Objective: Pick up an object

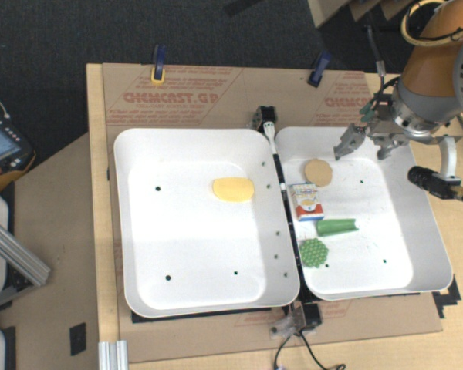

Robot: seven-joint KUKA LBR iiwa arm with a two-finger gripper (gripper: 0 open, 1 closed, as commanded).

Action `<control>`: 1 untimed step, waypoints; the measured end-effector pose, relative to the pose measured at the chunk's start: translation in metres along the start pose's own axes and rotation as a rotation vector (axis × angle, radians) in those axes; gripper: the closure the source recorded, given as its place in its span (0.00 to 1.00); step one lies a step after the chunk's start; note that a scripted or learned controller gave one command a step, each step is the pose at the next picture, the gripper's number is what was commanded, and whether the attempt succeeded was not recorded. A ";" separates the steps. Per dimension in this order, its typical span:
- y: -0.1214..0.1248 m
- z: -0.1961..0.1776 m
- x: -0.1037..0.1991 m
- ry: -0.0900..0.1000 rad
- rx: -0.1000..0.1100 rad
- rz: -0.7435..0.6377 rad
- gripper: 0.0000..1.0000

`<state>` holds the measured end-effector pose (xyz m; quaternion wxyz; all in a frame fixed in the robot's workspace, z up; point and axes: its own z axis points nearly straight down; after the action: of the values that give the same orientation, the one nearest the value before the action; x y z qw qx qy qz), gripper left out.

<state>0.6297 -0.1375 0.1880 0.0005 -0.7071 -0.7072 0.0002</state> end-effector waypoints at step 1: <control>0.001 -0.011 0.000 -0.001 -0.003 -0.001 1.00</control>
<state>0.6305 -0.1375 0.1990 -0.0011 -0.7069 -0.7073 -0.0007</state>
